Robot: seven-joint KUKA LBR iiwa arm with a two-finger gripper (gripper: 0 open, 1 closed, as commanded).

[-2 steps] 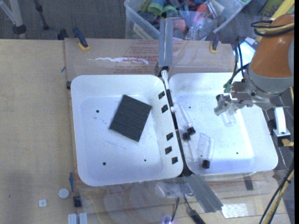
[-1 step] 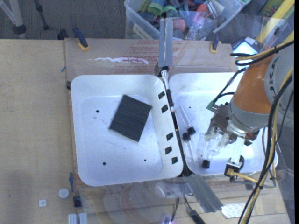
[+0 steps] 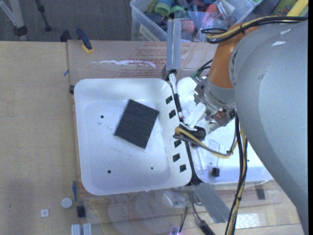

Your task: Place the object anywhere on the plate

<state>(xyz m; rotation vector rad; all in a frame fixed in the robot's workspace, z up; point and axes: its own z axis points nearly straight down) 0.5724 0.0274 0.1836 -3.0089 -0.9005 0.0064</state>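
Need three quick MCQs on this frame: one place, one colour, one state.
1. Where does the dark ribbed rectangular pad lie?
A. in the left white bin
B. on the wooden bench top
C. in the clear tub of toys

2. What colour is the band above the arm's wrist?
A. blue
B. orange
C. green

3. How does the pad sit?
A. standing on edge
B. flat, turned askew to the bin walls
C. hanging over the rim

Key: 1 A, white floor shows all round it. 2 B, orange between grey sections. 3 B, its ribbed top faces up and its corners point toward the walls.
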